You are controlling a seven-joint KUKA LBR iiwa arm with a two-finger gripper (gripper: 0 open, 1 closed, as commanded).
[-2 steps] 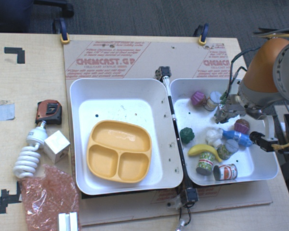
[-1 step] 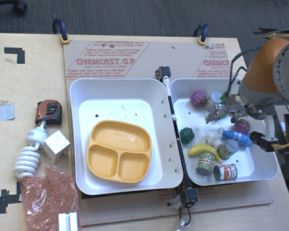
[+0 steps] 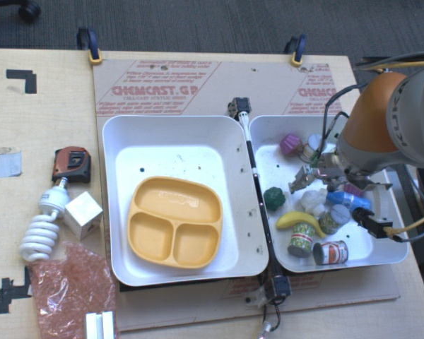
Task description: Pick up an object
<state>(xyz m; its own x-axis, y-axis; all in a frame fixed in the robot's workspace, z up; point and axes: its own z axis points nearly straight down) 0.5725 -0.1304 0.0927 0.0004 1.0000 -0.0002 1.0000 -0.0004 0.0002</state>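
Camera view: jaws (image 3: 305,177) spread apart above the right bin (image 3: 268,129), grasping nothing.

The arm (image 3: 403,111) has a smooth, rounded grey casing at its upper right, glossy enough to catch the light. Below it sits a broad orange band (image 3: 373,115), curved like a dome. The wrist beneath is darker grey metal. Thin black cables loop around the orange section, and a yellowish cable trails off to the right. The hand (image 3: 305,179) is small, made of dull grey metal parts.
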